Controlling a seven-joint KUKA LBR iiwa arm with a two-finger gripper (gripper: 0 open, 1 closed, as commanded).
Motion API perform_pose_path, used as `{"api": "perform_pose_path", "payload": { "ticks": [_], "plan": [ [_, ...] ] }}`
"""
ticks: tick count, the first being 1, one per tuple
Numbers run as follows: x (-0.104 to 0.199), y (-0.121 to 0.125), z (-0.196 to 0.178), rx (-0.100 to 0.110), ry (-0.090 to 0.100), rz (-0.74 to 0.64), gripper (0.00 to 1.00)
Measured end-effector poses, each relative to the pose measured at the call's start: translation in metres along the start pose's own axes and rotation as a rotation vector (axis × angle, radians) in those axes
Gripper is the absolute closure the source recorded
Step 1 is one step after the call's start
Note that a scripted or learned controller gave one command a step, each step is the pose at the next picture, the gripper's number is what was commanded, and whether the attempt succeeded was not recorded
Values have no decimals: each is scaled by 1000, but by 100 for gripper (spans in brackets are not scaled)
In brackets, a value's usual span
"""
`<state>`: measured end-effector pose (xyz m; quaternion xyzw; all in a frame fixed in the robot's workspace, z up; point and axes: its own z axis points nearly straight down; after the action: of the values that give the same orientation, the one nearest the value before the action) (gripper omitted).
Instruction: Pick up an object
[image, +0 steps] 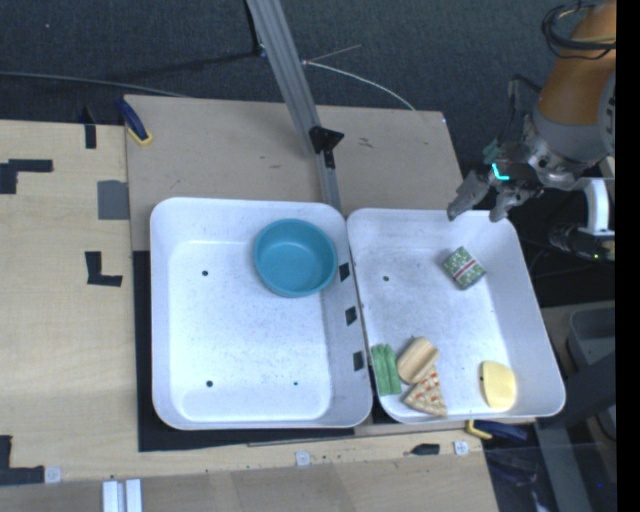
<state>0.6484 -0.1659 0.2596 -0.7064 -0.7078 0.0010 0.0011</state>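
Our gripper (480, 207), fingers apart and empty, hovers over the right bin's (535, 300) far rim; we risk clipping it before reaching the green block (463, 267).

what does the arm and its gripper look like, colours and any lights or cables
The arm is a rounded grey body with a wide orange band above the wrist. Below that sits a pale grey wrist block. The gripper has two dark grey fingers, and a small teal light glows just above them. Dark cables loop over the top of the arm.
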Motion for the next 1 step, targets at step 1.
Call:
{"api": "perform_pose_path", "payload": {
  "ticks": [1],
  "plan": [
    [0, 0, -1, -2, 0, 0, 0]
  ]
}}
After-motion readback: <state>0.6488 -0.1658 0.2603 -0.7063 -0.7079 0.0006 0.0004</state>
